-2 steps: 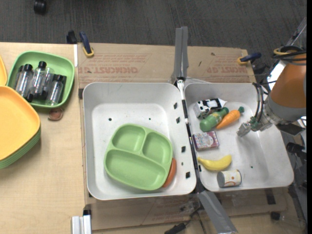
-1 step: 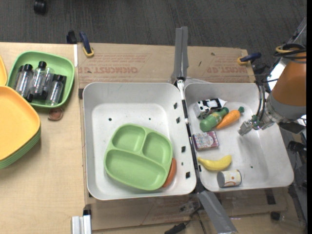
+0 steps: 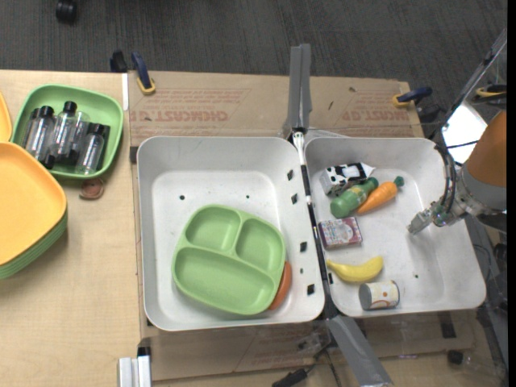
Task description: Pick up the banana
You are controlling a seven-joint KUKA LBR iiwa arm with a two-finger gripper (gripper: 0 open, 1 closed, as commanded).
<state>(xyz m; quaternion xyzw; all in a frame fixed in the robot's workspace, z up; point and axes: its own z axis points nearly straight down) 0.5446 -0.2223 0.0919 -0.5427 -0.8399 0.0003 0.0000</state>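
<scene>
Banana [image 3: 355, 268] lies flat in right bin [image 3: 451, 297], near front-left, just above small can [image 3: 379, 294], below pink packet [image 3: 340, 232]. Gripper [image 3: 427, 218] at bin's right side, well apart; jaws state cannot tell. Approach from above, straddle banana's mid-body across narrow width, avoid can

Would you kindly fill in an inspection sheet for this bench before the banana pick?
Surface: two white bins side by side, left bin, right bin, on cardboard.
Job's things: banana lies in the right bin, near its front, untouched.
Clutter: carrot, green bottle, pink packet, small cup, black-and-white carton share that bin; green divided plate in the left.
Grippers: claw at the right bin's right side, apart from the banana.
Cables: nothing seen.
Surroundings: green tray of vials, yellow plates, clamps.
</scene>
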